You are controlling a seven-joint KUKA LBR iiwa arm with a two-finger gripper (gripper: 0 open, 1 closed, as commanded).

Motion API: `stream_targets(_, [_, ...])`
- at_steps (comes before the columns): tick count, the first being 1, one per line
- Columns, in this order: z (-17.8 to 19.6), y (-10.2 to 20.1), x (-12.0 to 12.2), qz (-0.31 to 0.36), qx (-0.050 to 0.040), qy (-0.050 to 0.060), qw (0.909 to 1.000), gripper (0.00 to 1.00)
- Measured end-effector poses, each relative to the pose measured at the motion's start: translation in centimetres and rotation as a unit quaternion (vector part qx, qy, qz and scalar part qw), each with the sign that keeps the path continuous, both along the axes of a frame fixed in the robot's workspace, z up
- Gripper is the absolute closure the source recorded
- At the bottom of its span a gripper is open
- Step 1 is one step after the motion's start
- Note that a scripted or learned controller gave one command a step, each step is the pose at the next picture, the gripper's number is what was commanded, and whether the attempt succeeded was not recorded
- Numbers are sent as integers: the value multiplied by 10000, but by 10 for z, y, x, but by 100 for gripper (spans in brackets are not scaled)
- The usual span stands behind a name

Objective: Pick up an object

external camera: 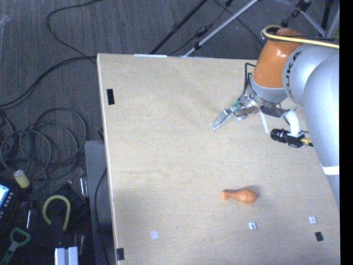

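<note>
Pale bench (165,148) bare around orange gourd (240,195). My gripper (220,120) well apart from it; finger state unreadable. Risk: rounded gourd rolls if approached off-centre.

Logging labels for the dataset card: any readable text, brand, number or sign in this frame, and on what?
None readable.
Small black and white square markers on the wooden board: too small to show any code or characters.
Grey arm with its orange band, the claw and the orange object: no visible lettering.
</note>
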State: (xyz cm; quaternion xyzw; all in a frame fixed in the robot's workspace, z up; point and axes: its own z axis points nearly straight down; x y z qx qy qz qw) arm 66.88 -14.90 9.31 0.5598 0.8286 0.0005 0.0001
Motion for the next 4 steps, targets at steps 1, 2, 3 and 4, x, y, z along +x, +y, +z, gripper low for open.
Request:
stream_targets(1, [-9, 29, -1, 274, -13, 7, 9996, 0])
stream_targets(2, [0, 30, 0, 269, -4, 1, 9996, 100])
stream_targets(3, [0, 30, 0, 269, -4, 2, 9996, 0])
stream_targets(4, [9, 30, 0, 263, 4, -3, 9997, 100])
